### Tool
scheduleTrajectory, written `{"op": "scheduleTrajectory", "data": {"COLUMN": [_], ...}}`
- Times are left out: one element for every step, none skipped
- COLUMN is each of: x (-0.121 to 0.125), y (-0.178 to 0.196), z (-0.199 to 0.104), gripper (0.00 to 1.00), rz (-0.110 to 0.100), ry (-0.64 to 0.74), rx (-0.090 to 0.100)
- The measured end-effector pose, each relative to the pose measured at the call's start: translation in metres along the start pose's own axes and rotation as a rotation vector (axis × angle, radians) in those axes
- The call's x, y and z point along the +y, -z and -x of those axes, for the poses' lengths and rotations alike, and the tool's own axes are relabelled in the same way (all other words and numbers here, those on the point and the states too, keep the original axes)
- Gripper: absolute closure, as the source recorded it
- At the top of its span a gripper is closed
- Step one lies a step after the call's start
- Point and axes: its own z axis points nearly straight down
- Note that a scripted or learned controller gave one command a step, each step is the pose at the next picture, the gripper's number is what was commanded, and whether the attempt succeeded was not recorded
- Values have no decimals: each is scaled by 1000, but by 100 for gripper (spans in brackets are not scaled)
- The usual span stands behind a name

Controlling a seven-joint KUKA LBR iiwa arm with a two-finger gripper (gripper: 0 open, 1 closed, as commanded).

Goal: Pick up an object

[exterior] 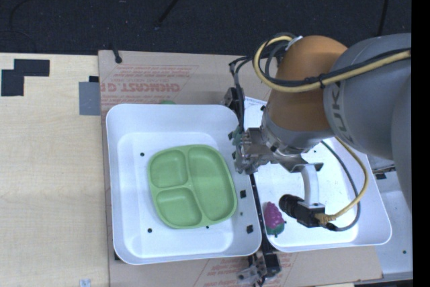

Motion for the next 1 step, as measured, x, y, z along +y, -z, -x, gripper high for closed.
{"op": "scheduleTrajectory", "data": {"x": [-10], "y": [-2], "z": [-41], "gripper": [100], "rz": [-3], "ry": [-1], "rx": [-1]}}
